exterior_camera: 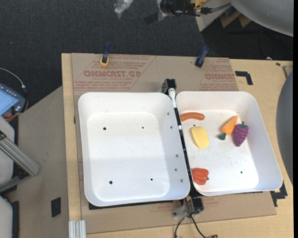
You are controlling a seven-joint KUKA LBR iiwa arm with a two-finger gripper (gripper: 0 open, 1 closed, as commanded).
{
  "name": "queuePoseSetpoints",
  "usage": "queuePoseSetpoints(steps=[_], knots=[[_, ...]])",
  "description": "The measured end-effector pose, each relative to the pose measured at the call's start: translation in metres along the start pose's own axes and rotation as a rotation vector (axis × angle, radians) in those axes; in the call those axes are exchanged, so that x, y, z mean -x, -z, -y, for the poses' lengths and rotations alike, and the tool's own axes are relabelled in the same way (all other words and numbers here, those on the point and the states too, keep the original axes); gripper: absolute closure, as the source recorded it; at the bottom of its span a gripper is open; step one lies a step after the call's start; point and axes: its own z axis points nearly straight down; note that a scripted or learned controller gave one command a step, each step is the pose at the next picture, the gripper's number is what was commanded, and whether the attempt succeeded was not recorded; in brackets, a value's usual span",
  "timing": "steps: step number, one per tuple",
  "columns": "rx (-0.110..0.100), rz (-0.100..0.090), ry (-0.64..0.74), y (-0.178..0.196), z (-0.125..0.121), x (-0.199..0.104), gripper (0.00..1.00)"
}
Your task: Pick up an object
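Note:
The right bin (260, 139) holds several toy foods. An orange-red sausage (192, 116) lies near its left wall, with a pale yellow lemon-like piece (200, 137) just below it. An orange carrot (229, 126) rests tilted beside a purple bunch of grapes (240, 133). A red pepper (200, 175) sits in the bin's front left corner. My gripper (123, 6) is a blurred grey shape at the top edge, high above the bench and far from both bins. Nothing is visible in it.
The left bin (88, 139) stands beside the right one, joined along a black divider strip (179, 135). Both rest on a cardboard sheet (139, 69) held by blue clamps (106, 53) at the back. The grey arm (267, 14) crosses the top right corner.

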Motion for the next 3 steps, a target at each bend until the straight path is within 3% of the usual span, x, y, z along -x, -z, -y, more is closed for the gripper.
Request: queuePoseSetpoints(steps=[3], knots=[[0.0, 0.0, 0.0, 0.0, 0.0, 0.0, 0.0]])
